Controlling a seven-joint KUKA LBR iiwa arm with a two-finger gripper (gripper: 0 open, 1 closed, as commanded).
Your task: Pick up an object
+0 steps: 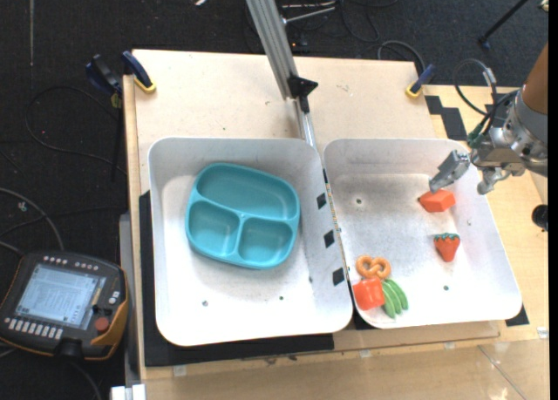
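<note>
The orange block (437, 201) sits in the right bin (488, 302) up near its far right corner, and the gripper (469, 173) hangs right above it with its jaws spread apart, one tip looks like it's just touching the block's top edge, though it's hard to be sure from this angle. Nearer the front there's a toy strawberry (446, 246), then a pretzel (373, 266), a red piece (368, 293) and a green piece (394, 297) bunched at the bin's front left. The left bin (174, 302) on the desk (218, 93) has a teal divided plate (242, 215).
</note>
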